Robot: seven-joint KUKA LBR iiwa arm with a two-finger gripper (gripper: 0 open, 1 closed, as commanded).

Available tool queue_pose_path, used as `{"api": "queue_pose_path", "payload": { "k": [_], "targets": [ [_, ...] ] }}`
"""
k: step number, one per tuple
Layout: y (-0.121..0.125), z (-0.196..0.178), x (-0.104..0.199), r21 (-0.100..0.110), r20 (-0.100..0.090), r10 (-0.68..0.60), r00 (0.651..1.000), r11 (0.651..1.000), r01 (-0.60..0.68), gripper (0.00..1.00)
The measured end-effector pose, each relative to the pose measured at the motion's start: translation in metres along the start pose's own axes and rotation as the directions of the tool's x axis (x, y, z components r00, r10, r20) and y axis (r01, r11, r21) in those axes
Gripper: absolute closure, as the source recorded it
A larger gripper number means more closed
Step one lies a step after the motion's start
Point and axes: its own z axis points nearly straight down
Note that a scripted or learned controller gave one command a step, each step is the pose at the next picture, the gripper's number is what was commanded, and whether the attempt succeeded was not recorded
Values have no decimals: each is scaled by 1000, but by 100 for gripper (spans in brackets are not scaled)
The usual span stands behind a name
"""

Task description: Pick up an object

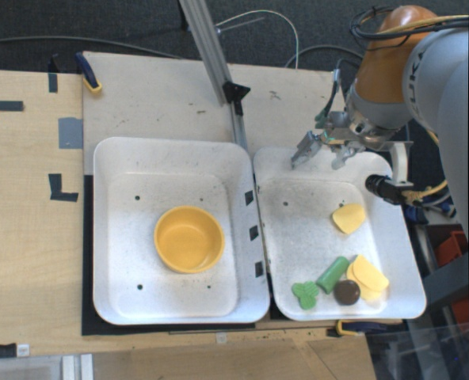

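My gripper (322, 153) hangs over the far edge of the right bin (298, 236), its two fingers spread open with nothing between them. Below it in that bin lie a yellow wedge (348, 218), a second yellow piece (368, 276), a green cylinder (332, 275), a green leafy piece (304, 294) and a dark brown round piece (346, 292). These cluster toward the bin's near right corner, well apart from the gripper. A yellow bowl (189, 238) sits upright in the middle of the left bin (123, 172).
A slanted metal pole (211, 46) crosses the bench above the divide between the bins. Cables (274, 22) trail over the back of the bench. A black cable connector (381, 187) hangs by the right bin's far right rim.
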Motion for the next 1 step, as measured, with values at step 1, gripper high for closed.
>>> {"api": "queue_pose_path", "payload": {
  "k": [1],
  "targets": [
    [0, 0, 0, 0, 0, 0, 1000, 1000, 0, 0]
  ]
}}
